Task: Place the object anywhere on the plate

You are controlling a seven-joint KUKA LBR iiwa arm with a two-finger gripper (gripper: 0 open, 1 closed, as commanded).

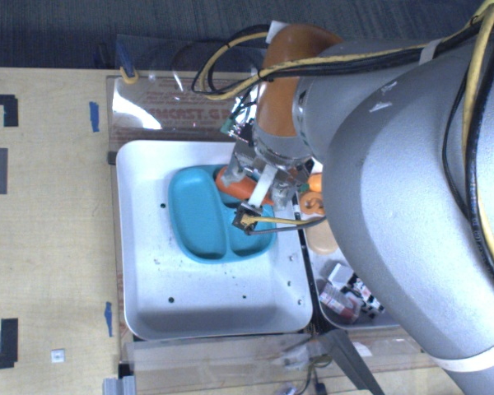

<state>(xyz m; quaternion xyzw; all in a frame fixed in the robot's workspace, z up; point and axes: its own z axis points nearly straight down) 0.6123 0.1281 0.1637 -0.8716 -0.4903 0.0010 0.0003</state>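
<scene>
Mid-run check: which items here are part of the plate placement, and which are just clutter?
In the job:
- blue plate in the left bin
- orange object at the plate's right edge
- gripper over it

Lying about:
- small packets in the right bin
- another orange item there

Two white bins [148,303] are seen on the desk [41,220]. One blue plate [202,216] is counted in the left bin, and one orange object [235,185] at its far right edge. One small packet [350,290] is seen in the right bin.
</scene>
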